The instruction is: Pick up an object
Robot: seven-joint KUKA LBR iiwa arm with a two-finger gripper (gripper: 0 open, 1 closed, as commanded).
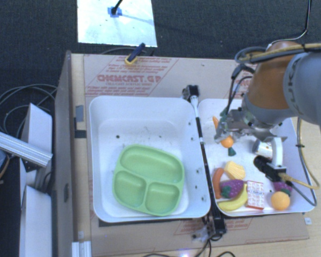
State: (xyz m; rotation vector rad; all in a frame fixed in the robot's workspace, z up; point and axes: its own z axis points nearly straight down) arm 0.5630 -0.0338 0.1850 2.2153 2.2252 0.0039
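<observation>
The claw (228, 135) hangs low in the right white plastic bin (296, 143), seemingly pinching a small orange toy ball (228, 142) at its tips, so the grasp looks made and lifting straight up comes next.

Even, bright overhead light; soft shadows, mild glare on the white bins (150, 111), slightly grainy.

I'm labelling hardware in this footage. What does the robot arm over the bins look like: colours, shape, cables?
The arm is a thick, rounded grey tube with a wide orange band above the wrist. Thin dark cables loop around that band, and one black cable rises from the top of the arm. Below the band sits a darker metal gripper with small mechanical parts.
</observation>
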